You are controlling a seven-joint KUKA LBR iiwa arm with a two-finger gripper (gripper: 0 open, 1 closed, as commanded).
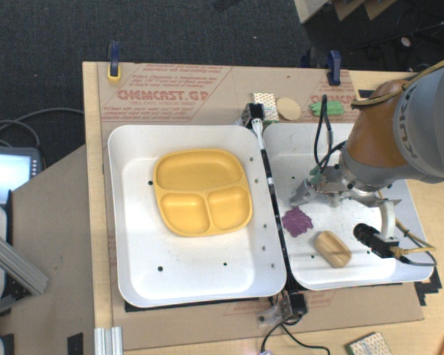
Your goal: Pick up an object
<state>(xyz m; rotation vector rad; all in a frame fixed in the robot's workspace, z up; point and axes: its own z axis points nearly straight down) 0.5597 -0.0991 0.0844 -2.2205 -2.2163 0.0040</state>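
A tan, loaf-shaped block (332,248) is lying near the front edge of the right bin (340,272), nearest the camera among the loose things, with a purple clump (297,221) sitting just beside it, up and to the left, close to the wall shared by the two bins. To the right of the block a black-tipped part (372,239) of the arm's tooling is hanging over the bin floor, with thin cables trailing off toward the bin's right corner. The gripper (316,188) is hovering farther back over the middle of the right bin, above and slightly right of the purple clump; nothing is showing between its fingers, and whether they are spread or pressed together cannot be told from this angle. The grey arm (422,132), with its orange band (374,135), is reaching in from the right. In the left bin (133,272) a yellow three-compartment tray (203,191) is lying flat, well apart from the gripper. Beyond the bins, on the cardboard-covered bench (170,95), a round beige piece (288,109) and a small green thing (327,109) are resting near the back rim of the right bin.
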